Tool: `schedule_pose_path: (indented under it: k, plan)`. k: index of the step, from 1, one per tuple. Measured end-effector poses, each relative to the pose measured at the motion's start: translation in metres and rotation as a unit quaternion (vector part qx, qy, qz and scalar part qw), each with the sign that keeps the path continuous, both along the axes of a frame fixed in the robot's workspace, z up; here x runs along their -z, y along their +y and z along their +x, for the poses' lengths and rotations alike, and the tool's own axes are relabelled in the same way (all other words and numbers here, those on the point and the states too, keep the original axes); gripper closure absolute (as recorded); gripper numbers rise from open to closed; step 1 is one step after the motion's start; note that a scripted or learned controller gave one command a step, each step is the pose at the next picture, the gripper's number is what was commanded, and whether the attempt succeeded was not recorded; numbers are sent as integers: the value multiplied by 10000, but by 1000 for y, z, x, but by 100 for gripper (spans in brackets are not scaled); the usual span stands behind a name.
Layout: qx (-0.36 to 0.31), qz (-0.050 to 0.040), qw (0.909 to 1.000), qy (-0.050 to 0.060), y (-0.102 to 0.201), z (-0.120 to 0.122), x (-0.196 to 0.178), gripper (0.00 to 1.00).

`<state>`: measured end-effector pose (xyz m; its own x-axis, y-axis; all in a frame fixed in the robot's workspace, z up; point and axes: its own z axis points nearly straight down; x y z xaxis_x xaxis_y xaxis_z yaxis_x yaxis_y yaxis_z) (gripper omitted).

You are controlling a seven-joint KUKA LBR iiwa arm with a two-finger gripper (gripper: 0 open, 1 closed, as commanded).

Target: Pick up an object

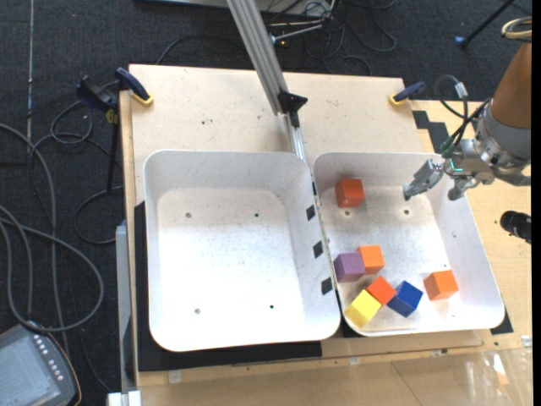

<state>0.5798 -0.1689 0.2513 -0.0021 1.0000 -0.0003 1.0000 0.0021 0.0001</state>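
The right bin (473, 244) holds several small blocks. A red-orange block (350, 192) sits alone near its back. Toward the front lie a purple block (348, 266), an orange block (371, 257), a red-orange block (381, 290), a yellow block (363, 309), a blue block (407, 298) and another orange block (440, 284). My gripper (439, 183) hangs over the back right part of this bin, well above the floor, open, with nothing between its fingers.
The left bin (169, 184) lies beside the right one. A grey metal pole (258, 45) slants down from the top to the gap between the bins. Blue-yellow clamps (133, 87) (407, 93) grip the board's back corners.
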Motion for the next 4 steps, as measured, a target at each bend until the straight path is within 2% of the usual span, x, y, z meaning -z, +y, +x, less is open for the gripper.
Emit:
schedule_pose_path:
  k: [1, 3, 4]
  plan:
    - [16, 6, 10000, 31, 2, -10, 57, 0]
    - [14, 1, 10000, 13, 14, -13, 159, 0]
    - [16, -2, 10000, -9, 13, -12, 146, 100]
